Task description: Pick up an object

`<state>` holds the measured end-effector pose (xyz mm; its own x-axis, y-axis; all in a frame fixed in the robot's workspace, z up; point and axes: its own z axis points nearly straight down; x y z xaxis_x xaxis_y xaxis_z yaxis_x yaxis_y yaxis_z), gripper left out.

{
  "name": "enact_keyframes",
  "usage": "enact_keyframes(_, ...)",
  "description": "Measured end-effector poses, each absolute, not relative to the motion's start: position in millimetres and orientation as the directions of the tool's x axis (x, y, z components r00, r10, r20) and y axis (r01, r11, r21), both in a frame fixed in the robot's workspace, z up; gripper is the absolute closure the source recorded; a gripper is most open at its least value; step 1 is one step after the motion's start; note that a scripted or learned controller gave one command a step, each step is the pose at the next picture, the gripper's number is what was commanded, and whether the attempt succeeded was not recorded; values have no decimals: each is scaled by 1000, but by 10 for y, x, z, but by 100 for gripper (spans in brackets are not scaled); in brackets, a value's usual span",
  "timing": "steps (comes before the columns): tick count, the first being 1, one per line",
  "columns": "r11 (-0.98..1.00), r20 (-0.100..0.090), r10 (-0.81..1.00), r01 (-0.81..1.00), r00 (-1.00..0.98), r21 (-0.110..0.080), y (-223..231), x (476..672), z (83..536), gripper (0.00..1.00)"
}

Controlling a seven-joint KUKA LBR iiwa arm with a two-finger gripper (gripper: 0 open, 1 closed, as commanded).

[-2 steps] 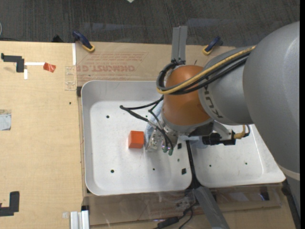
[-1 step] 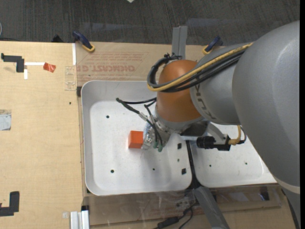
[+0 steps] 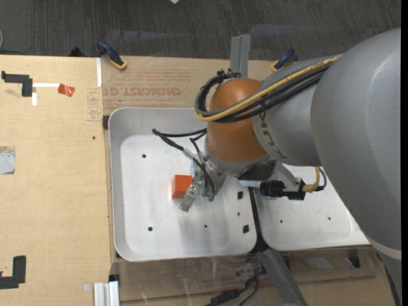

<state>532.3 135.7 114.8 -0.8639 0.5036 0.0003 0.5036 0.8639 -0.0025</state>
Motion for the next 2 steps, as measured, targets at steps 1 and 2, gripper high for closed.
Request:
enact_keyframes(1,897,-1,441,441,-897,0,1801,5817,915,0)
enact_keyframes(2,894,-3,448,448,-894,1,1670,5744,1231,0)
